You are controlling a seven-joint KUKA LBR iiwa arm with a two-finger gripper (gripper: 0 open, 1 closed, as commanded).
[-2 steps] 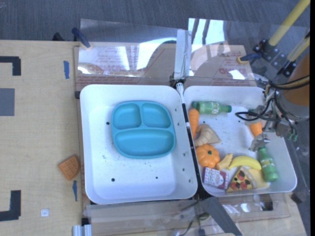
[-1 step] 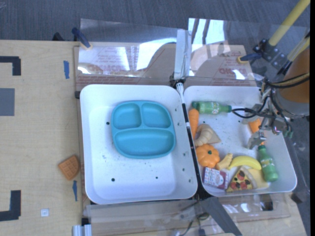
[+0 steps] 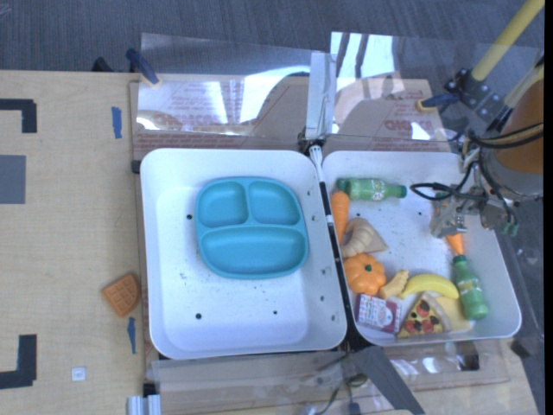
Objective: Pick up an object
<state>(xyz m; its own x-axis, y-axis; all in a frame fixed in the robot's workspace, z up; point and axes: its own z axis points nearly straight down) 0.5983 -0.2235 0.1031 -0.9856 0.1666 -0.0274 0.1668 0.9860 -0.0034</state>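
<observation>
My gripper (image 3: 448,223) hangs over the right side of the right bin (image 3: 406,219), just above the orange cap of a green bottle (image 3: 470,290) lying near the bin's right wall. Nothing shows held in it. Another green bottle (image 3: 371,188) lies at the back of this bin. Along the left wall are a carrot (image 3: 340,214), a beige shell-like toy (image 3: 364,236) and an orange pumpkin (image 3: 365,272). At the front lie a banana (image 3: 432,285), a pizza slice (image 3: 422,316) and a red-and-white carton (image 3: 378,312).
The left bin (image 3: 173,301) holds a blue divided plate (image 3: 251,227). A brown waffle piece (image 3: 122,294) lies on the wooden bench left of the bins. Clear plastic sheeting (image 3: 259,93) stands behind both bins. Cables (image 3: 432,188) trail by the gripper.
</observation>
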